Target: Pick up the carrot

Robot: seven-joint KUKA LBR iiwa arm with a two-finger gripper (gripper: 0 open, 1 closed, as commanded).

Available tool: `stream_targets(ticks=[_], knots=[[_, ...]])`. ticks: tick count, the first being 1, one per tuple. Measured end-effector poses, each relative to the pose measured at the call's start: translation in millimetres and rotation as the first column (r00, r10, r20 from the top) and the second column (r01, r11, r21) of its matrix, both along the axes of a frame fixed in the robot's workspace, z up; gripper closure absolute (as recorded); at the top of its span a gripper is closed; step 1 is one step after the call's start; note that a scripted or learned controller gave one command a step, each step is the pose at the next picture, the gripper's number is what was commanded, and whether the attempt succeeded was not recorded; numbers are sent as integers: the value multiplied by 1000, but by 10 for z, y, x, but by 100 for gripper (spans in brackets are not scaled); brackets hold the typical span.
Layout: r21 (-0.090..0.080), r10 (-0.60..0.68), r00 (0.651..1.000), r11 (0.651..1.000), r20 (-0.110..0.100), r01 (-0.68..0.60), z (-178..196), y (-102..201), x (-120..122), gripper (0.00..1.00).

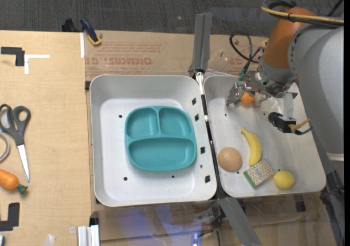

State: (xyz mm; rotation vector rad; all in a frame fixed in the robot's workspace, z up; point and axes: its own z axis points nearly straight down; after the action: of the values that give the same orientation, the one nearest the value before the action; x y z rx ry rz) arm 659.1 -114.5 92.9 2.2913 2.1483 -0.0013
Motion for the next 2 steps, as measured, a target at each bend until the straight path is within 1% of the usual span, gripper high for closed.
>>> stream_targets(ticks=[1,2], knots=[[12,-242,970,970,1,242,20,-387,37,0],[25,-442,897,897,-11,442,27,-464,64,0]])
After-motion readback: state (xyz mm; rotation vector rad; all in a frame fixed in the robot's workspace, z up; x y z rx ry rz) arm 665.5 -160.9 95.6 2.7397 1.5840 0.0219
